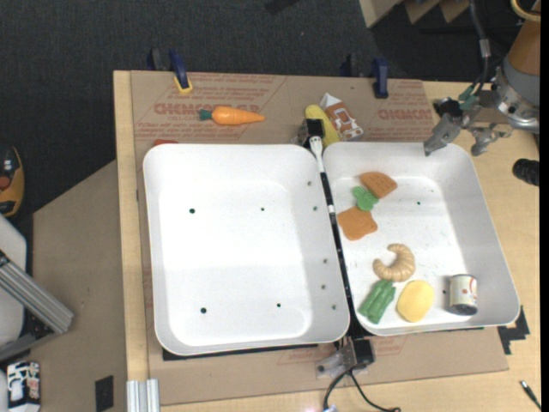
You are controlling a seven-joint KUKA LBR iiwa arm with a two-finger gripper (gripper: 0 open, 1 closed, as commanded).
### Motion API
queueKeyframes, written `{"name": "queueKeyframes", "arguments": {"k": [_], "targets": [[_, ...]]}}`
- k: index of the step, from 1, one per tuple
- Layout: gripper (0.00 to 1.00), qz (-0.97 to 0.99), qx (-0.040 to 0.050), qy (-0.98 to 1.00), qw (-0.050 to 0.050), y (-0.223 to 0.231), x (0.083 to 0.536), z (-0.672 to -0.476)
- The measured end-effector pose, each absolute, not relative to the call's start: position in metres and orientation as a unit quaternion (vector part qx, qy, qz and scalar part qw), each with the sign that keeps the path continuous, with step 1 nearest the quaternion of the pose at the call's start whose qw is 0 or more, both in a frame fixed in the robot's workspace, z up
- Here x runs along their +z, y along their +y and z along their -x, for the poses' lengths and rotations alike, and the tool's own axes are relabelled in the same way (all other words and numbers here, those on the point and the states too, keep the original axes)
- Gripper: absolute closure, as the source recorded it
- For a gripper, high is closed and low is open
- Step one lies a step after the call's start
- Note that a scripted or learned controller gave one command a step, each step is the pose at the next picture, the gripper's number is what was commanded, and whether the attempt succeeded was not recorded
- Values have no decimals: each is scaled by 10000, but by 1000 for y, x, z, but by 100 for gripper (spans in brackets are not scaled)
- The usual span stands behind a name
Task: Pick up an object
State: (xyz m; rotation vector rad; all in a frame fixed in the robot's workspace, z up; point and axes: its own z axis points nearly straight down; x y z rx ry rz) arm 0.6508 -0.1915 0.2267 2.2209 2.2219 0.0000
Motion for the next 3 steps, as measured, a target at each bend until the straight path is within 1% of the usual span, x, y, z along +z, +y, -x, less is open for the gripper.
{"name": "queueKeyframes", "arguments": {"k": [1,2,3], "targets": [[0,-7046,-14,7096,-48,-104,76,-632],[100,-7069,4,7073,7,-110,95,-635],[100,-7044,37,7098,31,-25,191,-656]]}}
